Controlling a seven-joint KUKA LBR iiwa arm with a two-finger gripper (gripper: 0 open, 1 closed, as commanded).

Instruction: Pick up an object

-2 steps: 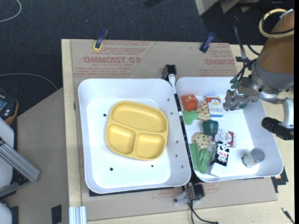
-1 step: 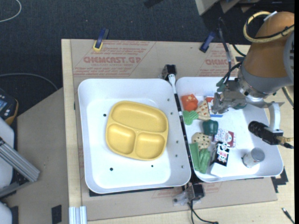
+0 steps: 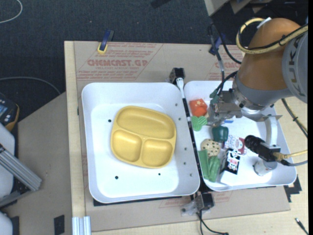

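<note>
Clutter is gathered along the left side of the right bin (image 3: 254, 179). Nearest the camera, a long green piece (image 3: 211, 166) is laid against the bin's left wall, with a black, white and red card (image 3: 233, 163) just beside it on the right. A speckled tan cookie (image 3: 211, 146) is seen just behind the green piece. Farther back a teal piece (image 3: 220, 132) is found, and the gripper (image 3: 218, 117) is positioned directly over its far edge, carried by the grey and orange arm (image 3: 266, 58). Whether the gripper is open or closed cannot be told. A light green piece (image 3: 198, 123) is placed just left of the gripper, and an orange block (image 3: 198, 106) behind that. A yellow divided plate (image 3: 143, 135) is set in the left bin (image 3: 95, 131). Both bins are borne on a cardboard sheet (image 3: 127, 62) printed in red.
</note>
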